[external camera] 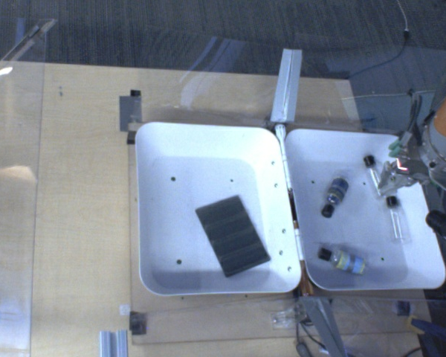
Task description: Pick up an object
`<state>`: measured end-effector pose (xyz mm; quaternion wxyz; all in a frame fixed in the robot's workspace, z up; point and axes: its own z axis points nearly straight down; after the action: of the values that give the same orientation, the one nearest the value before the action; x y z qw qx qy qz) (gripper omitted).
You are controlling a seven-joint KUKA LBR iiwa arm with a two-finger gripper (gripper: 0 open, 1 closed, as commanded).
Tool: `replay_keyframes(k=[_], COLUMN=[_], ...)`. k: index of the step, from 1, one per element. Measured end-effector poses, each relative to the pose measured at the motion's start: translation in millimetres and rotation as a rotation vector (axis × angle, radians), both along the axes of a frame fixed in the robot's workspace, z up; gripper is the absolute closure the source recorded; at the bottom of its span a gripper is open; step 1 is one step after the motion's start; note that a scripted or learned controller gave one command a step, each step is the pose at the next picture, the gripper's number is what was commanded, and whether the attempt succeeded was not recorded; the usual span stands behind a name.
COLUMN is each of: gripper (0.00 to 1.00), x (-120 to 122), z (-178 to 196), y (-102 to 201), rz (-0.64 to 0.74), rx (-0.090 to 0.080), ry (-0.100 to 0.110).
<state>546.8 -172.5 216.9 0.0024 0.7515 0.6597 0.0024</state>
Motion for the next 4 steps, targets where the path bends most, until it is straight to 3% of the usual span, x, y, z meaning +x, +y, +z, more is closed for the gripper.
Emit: replay_keyframes(k=[1, 2, 3, 4], gripper=[1.00, 1.00, 1.00, 1.00], x=[69, 31, -21, -19], z=[-26, -38, -24, -13], y=[9, -11, -5, -4], rz=[-0.026, -0.266, -0.382, -0.378], rx=[0.000, 0.002, 0.003, 0.004], ry=[0.003, 0.003, 0.003, -0.001])
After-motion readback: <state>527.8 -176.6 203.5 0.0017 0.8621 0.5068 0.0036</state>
